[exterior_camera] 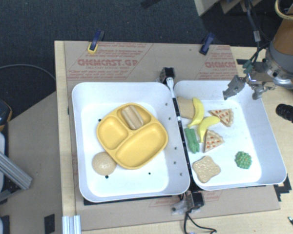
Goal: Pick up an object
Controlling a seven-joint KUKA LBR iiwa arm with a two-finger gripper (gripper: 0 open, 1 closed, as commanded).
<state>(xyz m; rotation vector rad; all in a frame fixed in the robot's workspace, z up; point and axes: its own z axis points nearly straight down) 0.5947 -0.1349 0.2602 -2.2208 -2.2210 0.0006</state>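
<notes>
While hovering above the right bin (268, 130), end effector (244, 88) spread open, gripping nothing. Nearest pizza slice (222, 116) — likely light, rigid plastic — best pinched across its edges.

Lighting even, bright, from overhead; white bins (88, 169) near overexposed; shadows soft and short; slight overall softness; upper corners dimmer.

Your grey arm with the orange band (289, 38) reaches in from the right edge, wrist pointing down and leftward. Your two-finger metal gripper (244, 91) hangs with its fingers (233, 88) spread apart, nothing between them, at the upper right.
</notes>
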